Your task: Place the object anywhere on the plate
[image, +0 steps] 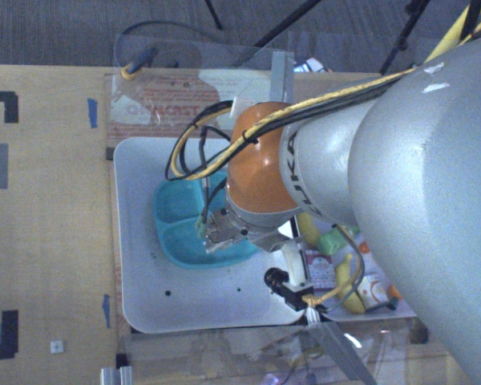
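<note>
Camera view: the blue plate (176,215) lies in the white bin (144,287) toward the left of the wooden surface (48,215). It is a shallow divided dish, and its right part is covered by the wrist. The arm (417,175) reaches in from the right, with its orange band (252,167) above the bin. The gripper (215,237) hangs over the plate's right side, close to or touching it. From this angle I cannot tell whether the gripper is spread or pressed together, or whether it is pinching anything.

Which thing is the object is therefore uncertain. The likely candidates lie in the other bin (369,315), half hidden under the arm:
- a curved yellow thing (351,283)
- a small green thing (333,243) just above it
- a flat printed packet (321,269) beside them

They are crowded together and touching.

The yellow thing looks like a smooth toy fruit, so it is probably light, stiff and a little slippery. It is best taken across its narrow middle, where the curve will not roll out of the grip. The packet would probably be light too, but it lies flat, so an edge would be the only hold. None of these looks fragile, so a short drop onto the plate should do no harm.
</note>
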### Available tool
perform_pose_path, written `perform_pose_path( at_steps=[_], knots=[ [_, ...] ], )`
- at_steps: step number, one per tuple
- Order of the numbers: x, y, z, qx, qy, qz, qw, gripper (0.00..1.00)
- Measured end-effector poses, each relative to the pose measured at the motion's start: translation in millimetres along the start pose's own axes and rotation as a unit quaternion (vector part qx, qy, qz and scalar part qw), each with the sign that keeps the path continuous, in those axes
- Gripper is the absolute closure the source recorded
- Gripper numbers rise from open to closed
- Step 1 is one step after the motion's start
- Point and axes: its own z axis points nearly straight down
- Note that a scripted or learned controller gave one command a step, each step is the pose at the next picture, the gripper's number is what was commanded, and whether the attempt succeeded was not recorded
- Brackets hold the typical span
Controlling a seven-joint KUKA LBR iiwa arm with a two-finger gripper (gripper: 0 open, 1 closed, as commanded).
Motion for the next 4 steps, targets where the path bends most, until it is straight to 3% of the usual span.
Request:
perform_pose_path(
  at_steps=[1, 2, 3, 4],
  knots=[
    [48, 1, 40, -0.012, -0.001, 0.052, 0.9986, 1.00],
    [26, 88, 41, 0.008, 0.005, 0.138, 0.9903, 1.00],
    [58, 10, 40, -0.013, 0.002, 0.171, 0.9852, 1.00],
    [60, 3, -132, -0.001, 0.000, -0.043, 0.9991, 1.00]
  ],
)
